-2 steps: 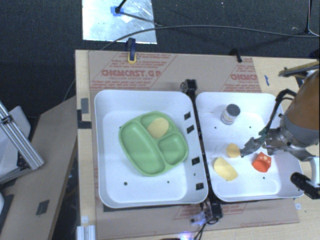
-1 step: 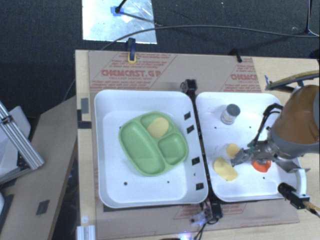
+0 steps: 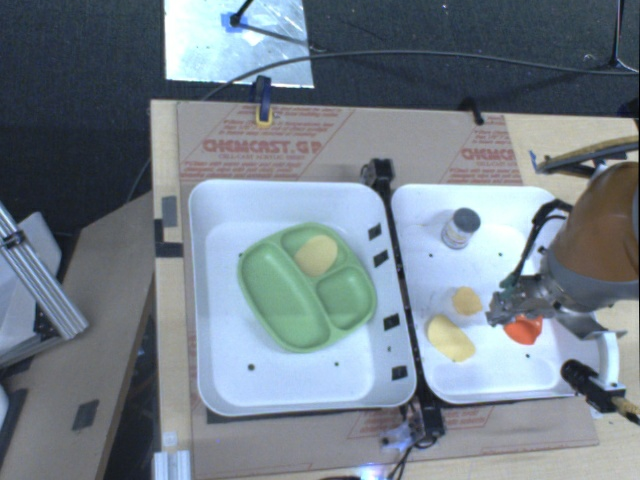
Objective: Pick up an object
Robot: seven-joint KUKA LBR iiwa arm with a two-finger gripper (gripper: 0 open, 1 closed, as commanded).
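Yellow lumps, three: one [image 3: 317, 255], two [image 3: 466, 300], three [image 3: 451, 338]

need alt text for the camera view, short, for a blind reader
A grey robot arm's tool hangs low in the right white bin, beside a red object, two yellow pieces and a small can. The left bin holds a green divided plate with a yellow item.

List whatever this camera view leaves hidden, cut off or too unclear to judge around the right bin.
- Hand: the arm's bulk covers it from above, so its state can't be judged.
- Red object: partly under the hand; its shape and any contact are unclear.
- Arm: cut off by the right edge.
- Small can: its label is too small to read.
- Yellow item in the green tray: too blurred to identify.
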